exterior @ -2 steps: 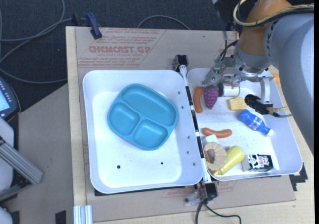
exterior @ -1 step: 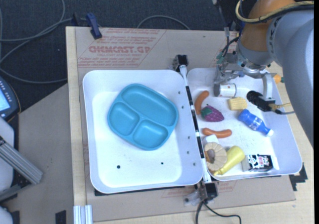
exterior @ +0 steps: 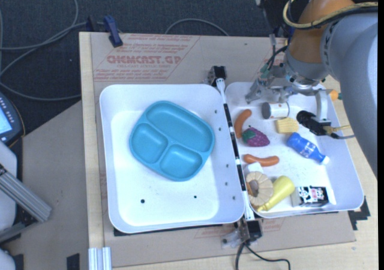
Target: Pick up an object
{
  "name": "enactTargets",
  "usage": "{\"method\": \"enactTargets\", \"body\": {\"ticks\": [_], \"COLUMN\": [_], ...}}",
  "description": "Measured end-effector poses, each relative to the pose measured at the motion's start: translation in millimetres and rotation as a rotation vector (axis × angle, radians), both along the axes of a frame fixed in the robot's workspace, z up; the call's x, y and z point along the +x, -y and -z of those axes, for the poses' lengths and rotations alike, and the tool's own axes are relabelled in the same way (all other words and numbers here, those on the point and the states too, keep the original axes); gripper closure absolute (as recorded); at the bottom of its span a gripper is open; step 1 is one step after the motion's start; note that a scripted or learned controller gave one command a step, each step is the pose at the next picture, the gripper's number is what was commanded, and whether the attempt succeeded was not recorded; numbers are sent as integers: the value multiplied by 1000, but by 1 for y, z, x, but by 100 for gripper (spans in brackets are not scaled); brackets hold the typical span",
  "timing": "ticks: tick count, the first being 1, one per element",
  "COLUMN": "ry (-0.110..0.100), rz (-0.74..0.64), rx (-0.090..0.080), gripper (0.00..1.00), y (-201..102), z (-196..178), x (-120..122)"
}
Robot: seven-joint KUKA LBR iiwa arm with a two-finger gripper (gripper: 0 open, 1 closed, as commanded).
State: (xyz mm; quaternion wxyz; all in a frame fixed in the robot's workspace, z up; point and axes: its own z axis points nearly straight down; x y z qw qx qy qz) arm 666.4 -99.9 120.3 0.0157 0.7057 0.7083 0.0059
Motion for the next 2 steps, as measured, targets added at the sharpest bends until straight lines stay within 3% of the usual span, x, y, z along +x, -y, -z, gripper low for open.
{"method": "enactTargets", "body": {"ticks": [1, 2], "ry": [-40, -35], "rz": [12, 3], "rx": [16, 16], "gripper": [0, 0], "y": [61, 49], "z": [-8, 38], "x": [-135, -123]}}
